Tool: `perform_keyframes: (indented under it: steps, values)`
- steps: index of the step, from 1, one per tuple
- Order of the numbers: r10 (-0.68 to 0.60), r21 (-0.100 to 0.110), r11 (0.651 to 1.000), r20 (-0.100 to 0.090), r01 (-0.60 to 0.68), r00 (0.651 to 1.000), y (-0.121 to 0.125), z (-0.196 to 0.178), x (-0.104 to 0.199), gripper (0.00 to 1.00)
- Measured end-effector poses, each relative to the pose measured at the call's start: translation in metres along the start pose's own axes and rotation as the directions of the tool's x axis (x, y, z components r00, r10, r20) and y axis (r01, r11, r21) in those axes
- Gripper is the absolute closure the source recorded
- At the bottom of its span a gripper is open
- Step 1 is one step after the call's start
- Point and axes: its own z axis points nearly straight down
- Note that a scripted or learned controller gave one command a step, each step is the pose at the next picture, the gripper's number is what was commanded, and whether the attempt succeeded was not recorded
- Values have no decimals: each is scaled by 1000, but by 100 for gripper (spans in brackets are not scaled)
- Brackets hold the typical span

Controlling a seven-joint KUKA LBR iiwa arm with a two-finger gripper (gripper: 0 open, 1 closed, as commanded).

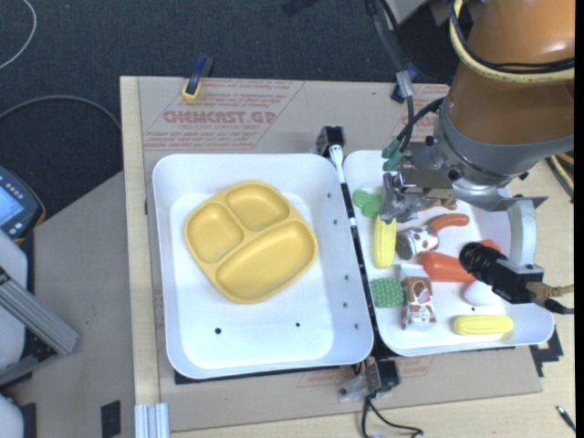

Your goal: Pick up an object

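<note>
My gripper (394, 210) hangs low over the back left part of the right bin (540, 334), under the grey and orange arm. Just below it lies a yellow corn cob (384, 243), and a green toy (366, 201) sits right beside it on the left. To its right are a red sausage (449, 221), a small white and red can (422, 241) and an orange carrot (443, 265). I see nothing lifted off the bin floor.
The right bin also holds a green knobbly piece (387, 291), a small carton (418, 303), a second yellow cob (484, 325) and a white egg (478, 292). A yellow divided plate (251, 241) lies in the left bin (274, 345). A black ridge (351, 235) separates the bins.
</note>
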Motion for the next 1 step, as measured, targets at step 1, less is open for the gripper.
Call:
perform_keyframes:
  steps: [1]
  values:
    - [-5, 0, 1000, -2, 5, 1000, 0, -45, 28, 100]
